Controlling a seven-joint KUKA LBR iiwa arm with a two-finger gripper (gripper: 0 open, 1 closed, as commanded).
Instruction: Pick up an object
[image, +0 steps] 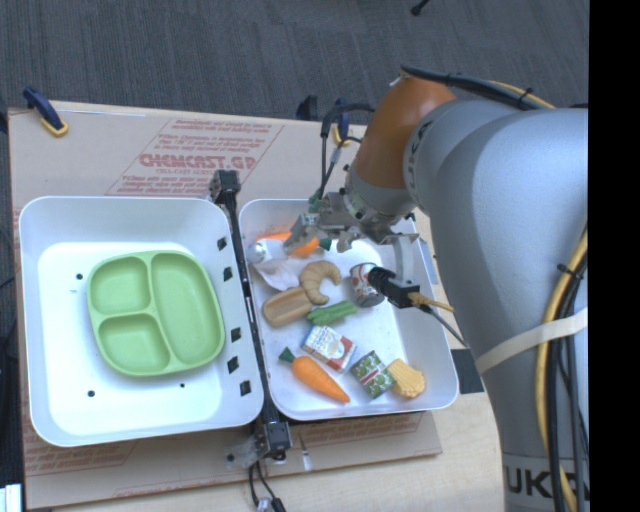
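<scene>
Cut off at the right and bottom edges: arm, its lettering near the bottom only partly readable. Gripper mostly masked by wrist parts and cables, fingertips too small and cluttered to judge. Orange item under the gripper half covered, kind unclear. Far right corner of the right bin hidden behind the arm. Print on the small packets too fine to read. Red text on the cardboard blurred, barely legible.
</scene>
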